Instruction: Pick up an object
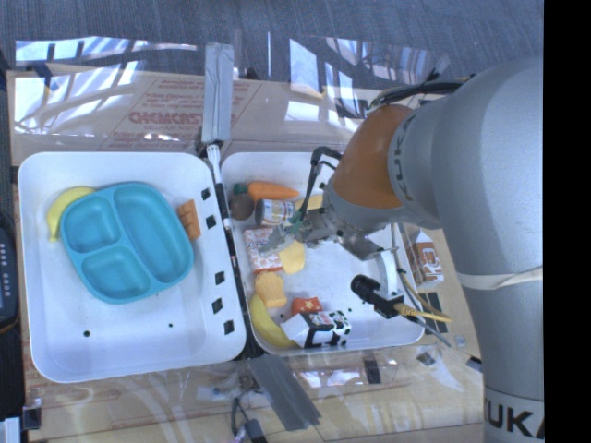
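Camera view puts the pincer (297, 227) low in the right bin (369, 335), among the clutter near the can (275, 212); whether it is spread or pressed together I cannot tell — the orange-banded wrist hides it. Candidate objects crowd round the can: a carrot (272, 191) just above it, a yellow chunk (293, 259) below it, a banana (266, 325) further below. Best to settle on one piece standing clear of its neighbours — then lift straight. The arm (462, 173) reaches in from right of the can, wrist bent downward.
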`<act>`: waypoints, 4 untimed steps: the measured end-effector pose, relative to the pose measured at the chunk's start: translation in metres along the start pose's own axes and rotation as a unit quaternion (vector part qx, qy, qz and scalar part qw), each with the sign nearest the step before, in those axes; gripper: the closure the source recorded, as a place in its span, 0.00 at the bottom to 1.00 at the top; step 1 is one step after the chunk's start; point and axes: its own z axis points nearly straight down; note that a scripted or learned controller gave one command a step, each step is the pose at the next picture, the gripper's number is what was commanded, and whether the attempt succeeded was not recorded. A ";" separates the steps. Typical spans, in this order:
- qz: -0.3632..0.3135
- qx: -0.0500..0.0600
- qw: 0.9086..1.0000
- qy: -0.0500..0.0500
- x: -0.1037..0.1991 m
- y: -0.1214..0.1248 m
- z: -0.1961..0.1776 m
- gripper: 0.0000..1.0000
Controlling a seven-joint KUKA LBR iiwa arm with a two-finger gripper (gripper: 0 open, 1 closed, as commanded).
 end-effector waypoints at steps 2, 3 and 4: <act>-0.050 0.003 0.999 -0.002 0.001 0.015 0.002 0.00; -0.052 0.000 0.999 -0.002 0.002 0.018 -0.010 1.00; -0.052 0.001 0.999 -0.002 0.002 0.017 -0.010 0.00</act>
